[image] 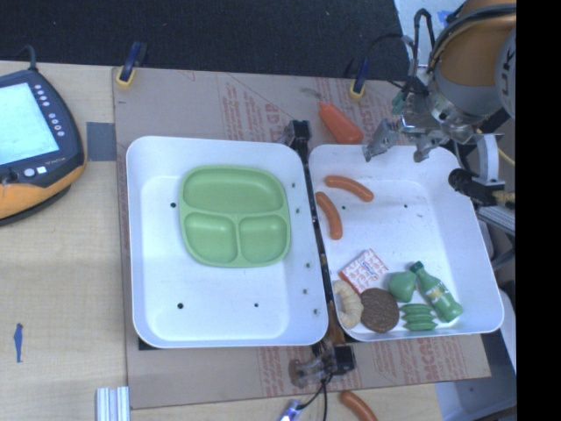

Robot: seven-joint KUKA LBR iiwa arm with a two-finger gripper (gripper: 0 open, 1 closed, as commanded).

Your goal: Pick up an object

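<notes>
The gripper (401,145) is hovering above the far rim of the right bin (456,235), its two fingers standing spread with nothing between them. Taking that bin as the reference: two sausages are lying in its far-left part, the upper sausage (349,187) nearest below the gripper, the second sausage (330,215) just beside the bin's left wall. Along its near edge a cluster is crowding together: a red-and-white packet (364,270), a brown patty (379,310), a pale peanut-shaped piece (349,301), a green bottle (436,292) and other green pieces, several touching. A carrot (339,123) is lying outside the bin, beyond its far-left corner. The upper sausage is judged the most accessible candidate, lying apart from its neighbours. It is appearing to be a light, smooth toy piece, rounded and likely slippery; closing across its middle, fingers square to its long axis, is looking soundest, since an end grip is risking it squirting free
</notes>
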